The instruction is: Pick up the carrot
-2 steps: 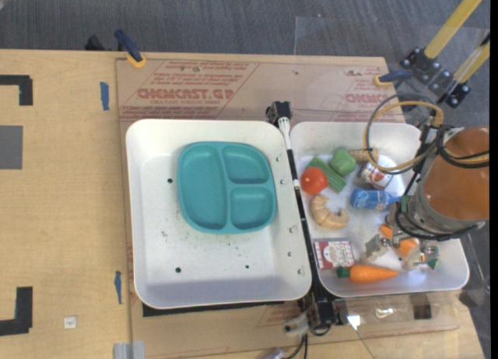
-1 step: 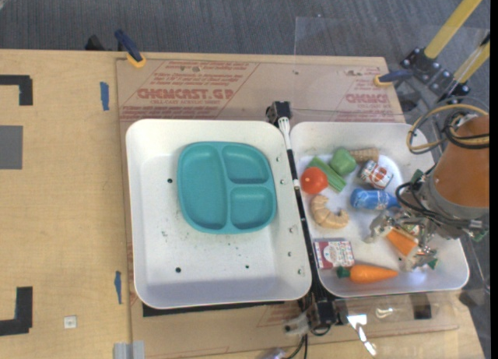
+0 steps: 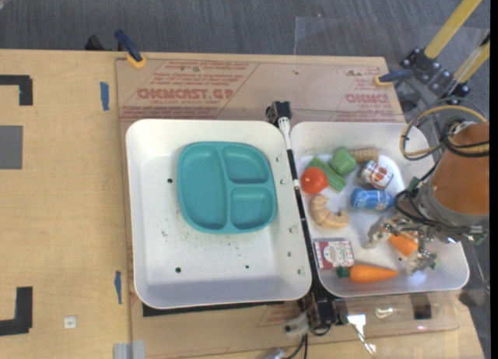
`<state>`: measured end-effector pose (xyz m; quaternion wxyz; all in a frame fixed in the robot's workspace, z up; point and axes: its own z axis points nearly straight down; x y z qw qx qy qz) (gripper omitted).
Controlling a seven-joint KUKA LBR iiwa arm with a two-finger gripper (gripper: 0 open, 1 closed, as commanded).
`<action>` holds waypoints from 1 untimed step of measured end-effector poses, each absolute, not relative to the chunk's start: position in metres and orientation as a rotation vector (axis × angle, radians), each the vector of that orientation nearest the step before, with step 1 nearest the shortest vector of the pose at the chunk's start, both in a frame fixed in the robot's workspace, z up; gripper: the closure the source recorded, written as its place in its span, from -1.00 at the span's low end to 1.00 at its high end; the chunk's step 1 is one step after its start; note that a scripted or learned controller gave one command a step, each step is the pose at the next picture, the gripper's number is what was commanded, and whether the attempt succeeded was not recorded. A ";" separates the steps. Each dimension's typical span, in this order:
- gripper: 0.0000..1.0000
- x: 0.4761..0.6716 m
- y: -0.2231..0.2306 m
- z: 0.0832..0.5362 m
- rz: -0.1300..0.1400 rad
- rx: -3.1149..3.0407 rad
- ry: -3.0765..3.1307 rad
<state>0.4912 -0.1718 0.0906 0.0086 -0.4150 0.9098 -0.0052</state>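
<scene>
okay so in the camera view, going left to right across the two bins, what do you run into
Teal divided plate in the left bin → tomato in the right bin → blue can → gripper over the right bin.

Grey carpet floor fills the top of the frame. Below it a light wooden bench spans the picture, with black tape marks at left, perhaps position markers
</scene>
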 end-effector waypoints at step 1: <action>-1.00 0.497 -0.150 0.091 -0.024 -1.820 2.538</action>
